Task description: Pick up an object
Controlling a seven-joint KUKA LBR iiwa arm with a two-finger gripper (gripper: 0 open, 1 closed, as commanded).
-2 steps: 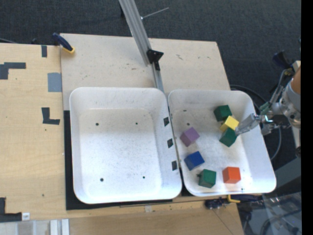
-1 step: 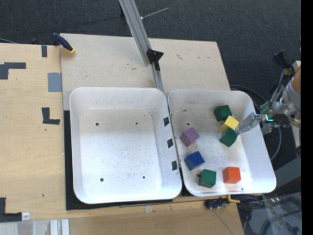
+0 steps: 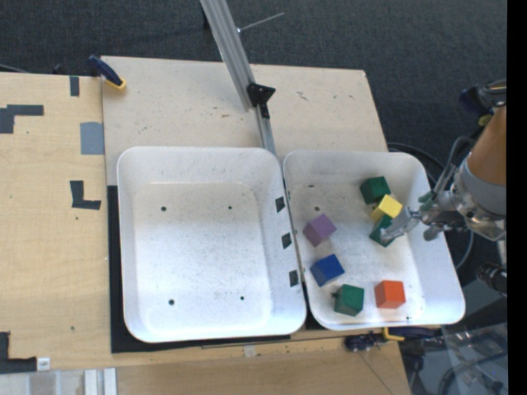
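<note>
Camera view: square blocks (image 3: pixel 319 229) in speckled white bin (image 3: pixel 346 167)

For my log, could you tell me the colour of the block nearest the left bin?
Purple block, seen in the camera view.

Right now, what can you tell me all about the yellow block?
The yellow block is a small cube with flat, plain faces, sitting a bit tilted in the right bin. It leans against a green block behind it, and another green block lies just in front. The tool is right beside it.
</note>
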